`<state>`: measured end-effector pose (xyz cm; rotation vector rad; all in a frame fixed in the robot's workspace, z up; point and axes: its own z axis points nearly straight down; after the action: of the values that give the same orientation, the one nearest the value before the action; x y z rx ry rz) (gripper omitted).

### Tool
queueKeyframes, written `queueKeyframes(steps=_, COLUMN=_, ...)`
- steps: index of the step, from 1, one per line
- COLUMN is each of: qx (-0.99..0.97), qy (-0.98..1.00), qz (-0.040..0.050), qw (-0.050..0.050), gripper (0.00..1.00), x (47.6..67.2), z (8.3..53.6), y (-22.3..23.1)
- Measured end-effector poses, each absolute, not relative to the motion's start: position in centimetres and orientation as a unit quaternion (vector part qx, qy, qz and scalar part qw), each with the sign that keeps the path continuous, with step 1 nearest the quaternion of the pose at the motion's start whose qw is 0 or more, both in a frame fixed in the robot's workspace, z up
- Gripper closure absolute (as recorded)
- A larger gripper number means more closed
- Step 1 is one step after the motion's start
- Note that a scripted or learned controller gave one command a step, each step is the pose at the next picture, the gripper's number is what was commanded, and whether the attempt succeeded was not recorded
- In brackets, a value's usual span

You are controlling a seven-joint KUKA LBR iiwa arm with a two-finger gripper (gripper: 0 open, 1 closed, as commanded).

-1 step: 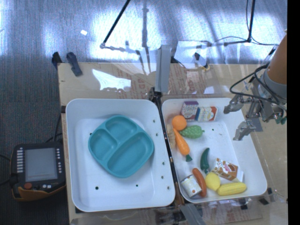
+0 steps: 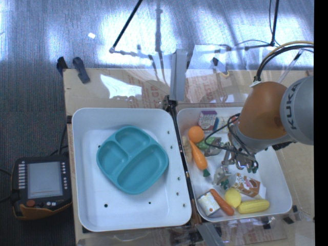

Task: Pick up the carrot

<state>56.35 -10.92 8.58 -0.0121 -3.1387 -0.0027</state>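
My bench [image 2: 128, 88] carries two shallow white bins side by side. The left bin [image 2: 87, 122], the larger in the frame, holds one thing: a teal plate [image 2: 132, 159] with three compartments, lying flat near its middle and turned at a slant.

The right bin [image 2: 279, 181] is crowded. I count two carrots. One carrot [image 2: 198, 155] lies along the bin's left side, below a round orange fruit [image 2: 195, 133] and touching or nearly touching it, with its green end pointing toward the lower right. The second carrot [image 2: 222, 202] lies in the lower part of the bin, slanting between a small white cup [image 2: 208, 203] on its left and a yellow lemon [image 2: 232, 197] on its right. One ear of corn [image 2: 252, 206] lies just right of the lemon, near the bin's lower edge. One printed carton [image 2: 248, 185] lies flat above the corn. One small purple-and-white container [image 2: 207, 119] sits at the bin's upper left.

My arm comes in from the right of the frame, its orange band bulking over the bin's upper right. My hand [image 2: 224, 176] hangs over the middle of the right bin, right of the upper carrot and apart from it, above the lemon. I cannot tell how far it is open, nor whether it touches anything.
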Motion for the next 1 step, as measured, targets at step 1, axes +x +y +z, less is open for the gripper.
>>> queueKeyframes(steps=1, qx=-0.230, qy=-0.973, qz=-0.0001, qw=0.001, gripper=0.00, x=57.65, z=9.15, y=-8.48)
